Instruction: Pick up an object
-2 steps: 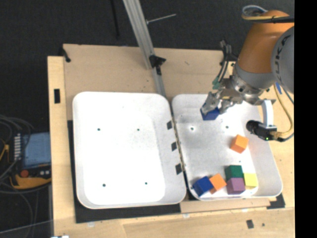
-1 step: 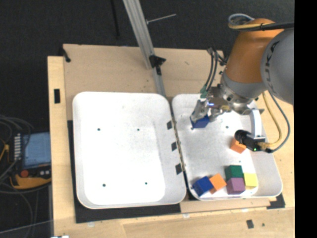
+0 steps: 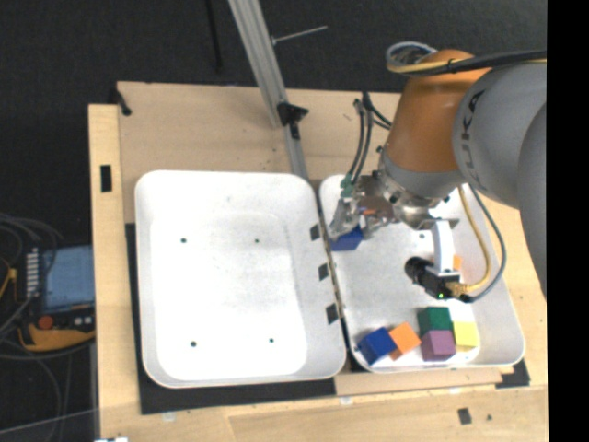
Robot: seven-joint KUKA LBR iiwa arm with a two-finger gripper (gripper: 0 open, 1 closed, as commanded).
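My gripper is over the left side of the right bin, close to the divider between the two bins. A small blue block sits between its fingertips, and the gripper is shut on it. Along the right bin's front edge lie several other blocks: a blue one, an orange one, a purple one, a green one and a yellow one.
The left bin is a wide white tray beside the right one. A grey metal pole slants down towards the back of the divider. A black cable fitting hangs from the wrist over the right bin.
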